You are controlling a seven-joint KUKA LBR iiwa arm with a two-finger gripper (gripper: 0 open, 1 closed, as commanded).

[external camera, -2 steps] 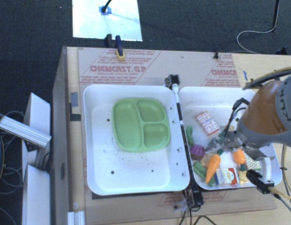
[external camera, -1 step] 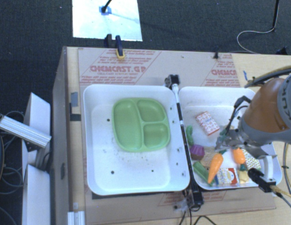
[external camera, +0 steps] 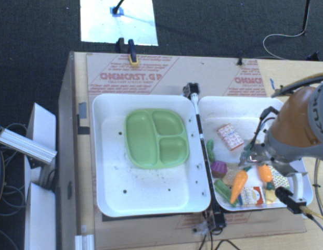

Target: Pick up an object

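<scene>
Orange carrot [external camera: 238,185] is still lying in the right bin [external camera: 239,111] while the gripper [external camera: 248,157] is hovering near it, its grasp impossible to tell.

Both bins [external camera: 106,139] look like smooth white plastic (faintly glossy), the green tray [external camera: 155,138] matt plastic.

- A robotics lab or test cell, not a home.
- Brown masking-papered bench sheet printed with red lettering [external camera: 151,74] under two shallow white plastic bins [external camera: 106,155].
- Dark carpet floor [external camera: 31,35]; loose cables at far right [external camera: 291,35].
</scene>
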